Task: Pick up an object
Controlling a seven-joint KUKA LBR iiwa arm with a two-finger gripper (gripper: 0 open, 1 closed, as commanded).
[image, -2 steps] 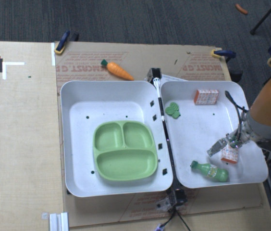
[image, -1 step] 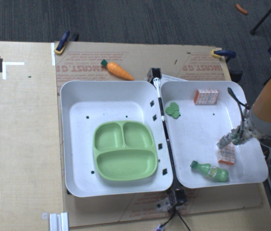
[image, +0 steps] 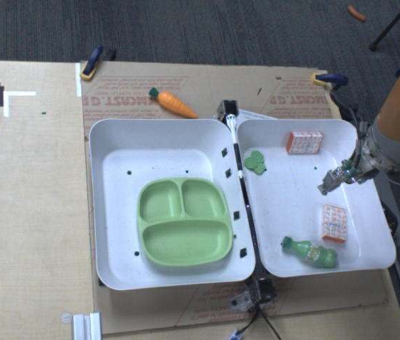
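The gripper [image: 330,183] hovers over the right bin [image: 285,250], between two small cartons [image: 304,142] [image: 333,223]; its opening cannot be determined. A green bottle [image: 310,253] lies near the bin's near edge.

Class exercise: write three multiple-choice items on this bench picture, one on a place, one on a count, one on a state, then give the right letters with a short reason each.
1. Where does the carrot lie?
A. in the left bin
B. on the cardboard behind the bins
C. on the plate

2. How many compartments has the green plate?
A. two
B. three
C. five

3. How does the bottle rest?
A. on its side
B. upright
C. between the hand's fingers

Key: 1 B, it lies beyond the left bin's far rim. 2 B, two small above one wide. 3 A, it lies flat in the right bin, apart from the hand.
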